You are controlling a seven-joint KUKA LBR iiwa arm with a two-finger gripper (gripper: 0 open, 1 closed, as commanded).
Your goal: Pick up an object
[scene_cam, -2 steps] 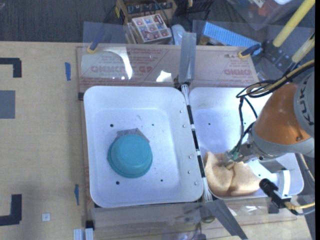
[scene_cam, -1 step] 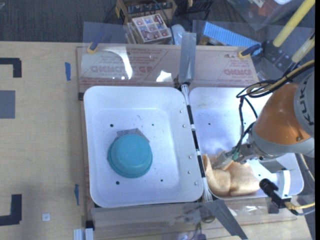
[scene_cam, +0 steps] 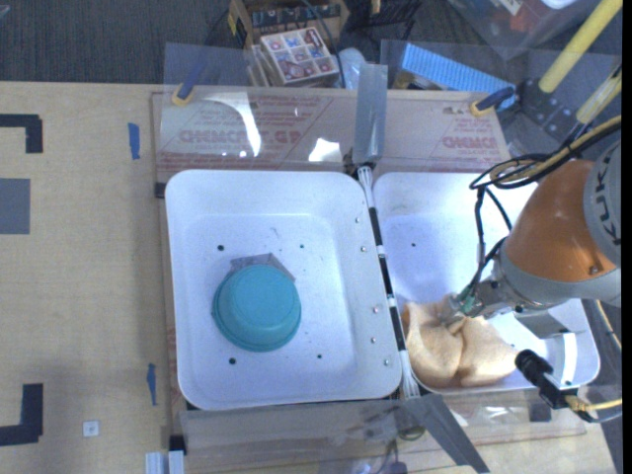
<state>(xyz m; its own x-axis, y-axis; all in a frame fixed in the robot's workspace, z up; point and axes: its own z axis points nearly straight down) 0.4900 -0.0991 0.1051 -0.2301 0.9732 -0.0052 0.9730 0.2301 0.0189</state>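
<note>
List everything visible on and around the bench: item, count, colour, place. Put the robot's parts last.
bins: 2, white, side by side on the bench
bowl: 1, teal, upside down in the left bin
grey patch: 1, under the bowl's far edge
tan soft object: 1, near corner of the right bin
blue tape marks: 2, on the bench left of the bins
arm: 1, grey with orange band, over the right bin
gripper: 1, at the tan object's top edge
</note>
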